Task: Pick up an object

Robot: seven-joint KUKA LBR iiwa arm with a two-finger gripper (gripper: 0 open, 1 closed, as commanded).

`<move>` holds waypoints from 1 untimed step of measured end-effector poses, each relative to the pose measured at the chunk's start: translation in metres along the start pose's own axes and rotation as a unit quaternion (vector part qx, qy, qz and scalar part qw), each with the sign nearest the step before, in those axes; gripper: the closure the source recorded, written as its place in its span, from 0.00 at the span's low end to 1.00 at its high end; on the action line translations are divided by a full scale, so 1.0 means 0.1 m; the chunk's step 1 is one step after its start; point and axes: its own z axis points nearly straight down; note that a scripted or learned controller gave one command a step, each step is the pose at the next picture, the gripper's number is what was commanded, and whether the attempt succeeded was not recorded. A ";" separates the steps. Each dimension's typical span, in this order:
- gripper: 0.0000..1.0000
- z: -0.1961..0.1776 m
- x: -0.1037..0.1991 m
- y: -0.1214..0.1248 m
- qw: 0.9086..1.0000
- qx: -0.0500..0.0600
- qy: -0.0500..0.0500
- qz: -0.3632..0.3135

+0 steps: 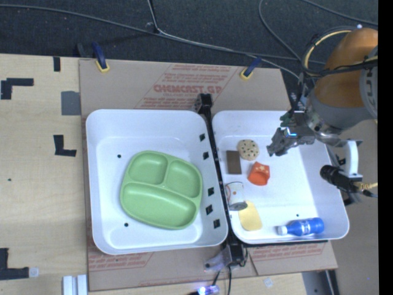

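In the right bin (319, 183) lie a round cookie (248, 148), a brown block (233, 161), an orange-red piece (259, 173), a small clear-and-white item (235, 192), a pale yellow piece (250, 216) and a blue bottle (301, 227) on its side near the front. My gripper (281, 144) hangs over the bin's back part, just right of the cookie and above the orange-red piece. Nothing shows between its fingers.
The left bin (101, 165) holds a green divided plate (162, 188). A black divider (211, 165) runs between the bins. Cables cross the dark surface behind the bench, and the arm's body (344, 85) looms over the right bin's back right corner.
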 end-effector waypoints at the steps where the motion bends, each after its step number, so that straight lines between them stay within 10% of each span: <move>1: 1.00 0.10 0.54 0.06 1.000 0.003 0.001 -0.002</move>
